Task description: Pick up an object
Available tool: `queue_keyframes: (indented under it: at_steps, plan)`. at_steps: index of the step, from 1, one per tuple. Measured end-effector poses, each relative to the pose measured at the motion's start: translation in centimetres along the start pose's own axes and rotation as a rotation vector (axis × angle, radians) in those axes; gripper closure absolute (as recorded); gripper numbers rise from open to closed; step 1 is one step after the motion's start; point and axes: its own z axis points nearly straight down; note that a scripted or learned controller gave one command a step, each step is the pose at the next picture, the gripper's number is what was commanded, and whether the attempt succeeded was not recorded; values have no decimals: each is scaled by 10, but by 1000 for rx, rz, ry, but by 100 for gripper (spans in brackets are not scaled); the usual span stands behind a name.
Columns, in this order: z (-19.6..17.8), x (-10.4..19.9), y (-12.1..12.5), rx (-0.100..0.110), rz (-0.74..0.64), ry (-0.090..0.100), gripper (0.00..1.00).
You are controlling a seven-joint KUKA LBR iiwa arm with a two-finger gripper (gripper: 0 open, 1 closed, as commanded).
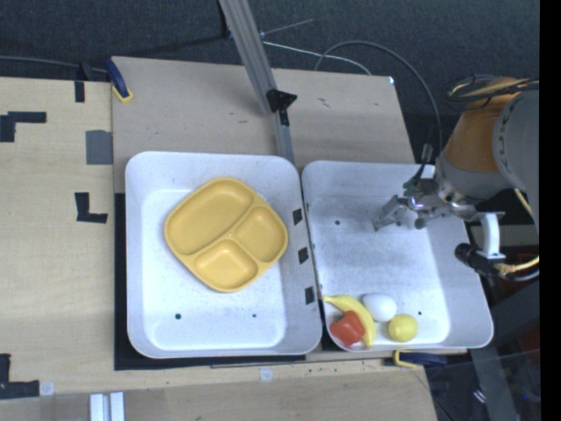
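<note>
Two white bins sit on the table (53, 235). In the right bin (412, 261), the end effector (390, 217) hovers with fingers spread, holding nothing. A banana (352, 304), red piece (347, 327), white egg (379, 306) and yellow ball (402, 327) crowd the near wall; a descent there could jam or nudge neighbours.

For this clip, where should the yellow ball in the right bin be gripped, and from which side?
Probably from straight above, fingers closing across the yellow ball's widest part. It is small and round, so no side grips better by shape. The white egg-shaped object sits close on its left and the bin wall is near in front, so the freer gap runs front-left to back-right. The gripper is farther back.
</note>
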Motion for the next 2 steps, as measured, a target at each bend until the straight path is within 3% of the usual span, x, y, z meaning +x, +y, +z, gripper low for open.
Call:
queue_keyframes:
  at_steps: [1, 2]
  plan:
    - [20, 1, 0, -6, 0, -2, 0]
    - [9, 2, 0, -5, -1, -1, 100]
